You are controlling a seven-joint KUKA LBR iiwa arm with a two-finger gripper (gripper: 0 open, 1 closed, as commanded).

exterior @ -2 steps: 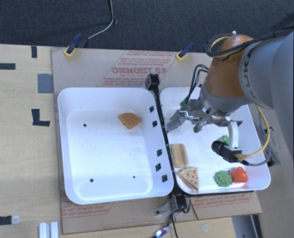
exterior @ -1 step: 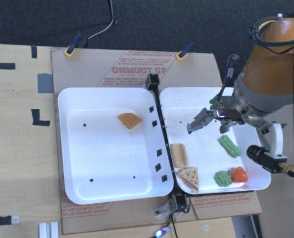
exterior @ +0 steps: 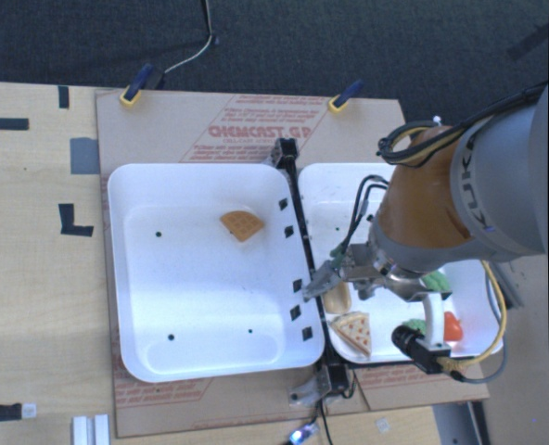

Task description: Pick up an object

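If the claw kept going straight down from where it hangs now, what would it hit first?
Most likely the tan bread-like piece directly under the claw near the left wall of the right bin, with the triangular sandwich piece just beyond it. Depth is hard to judge from this slant.

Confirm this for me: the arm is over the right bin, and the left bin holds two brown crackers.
Not quite. The camera view shows the arm over the right bin, as you said, but the left bin holds one brown cracker, not two.
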